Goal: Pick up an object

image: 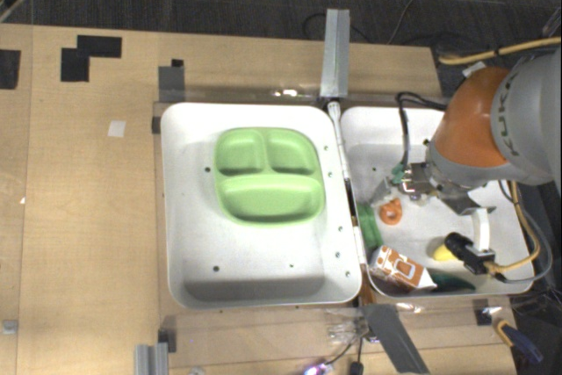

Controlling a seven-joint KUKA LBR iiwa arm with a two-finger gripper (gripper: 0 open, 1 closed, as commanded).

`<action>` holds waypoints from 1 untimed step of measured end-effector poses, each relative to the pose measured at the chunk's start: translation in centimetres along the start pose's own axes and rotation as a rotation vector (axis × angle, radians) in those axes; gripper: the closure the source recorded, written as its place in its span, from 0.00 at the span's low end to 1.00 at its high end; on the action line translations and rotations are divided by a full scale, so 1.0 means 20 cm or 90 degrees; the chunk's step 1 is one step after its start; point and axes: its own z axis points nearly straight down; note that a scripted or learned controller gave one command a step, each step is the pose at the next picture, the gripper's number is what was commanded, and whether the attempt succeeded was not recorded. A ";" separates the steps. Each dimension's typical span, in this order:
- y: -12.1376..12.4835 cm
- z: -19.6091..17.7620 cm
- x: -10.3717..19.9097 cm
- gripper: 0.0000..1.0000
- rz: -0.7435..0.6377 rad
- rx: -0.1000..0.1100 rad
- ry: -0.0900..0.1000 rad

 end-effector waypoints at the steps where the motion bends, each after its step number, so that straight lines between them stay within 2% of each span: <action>1: 0.01 -0.04 0.01 1.00 -0.001 -0.001 0.003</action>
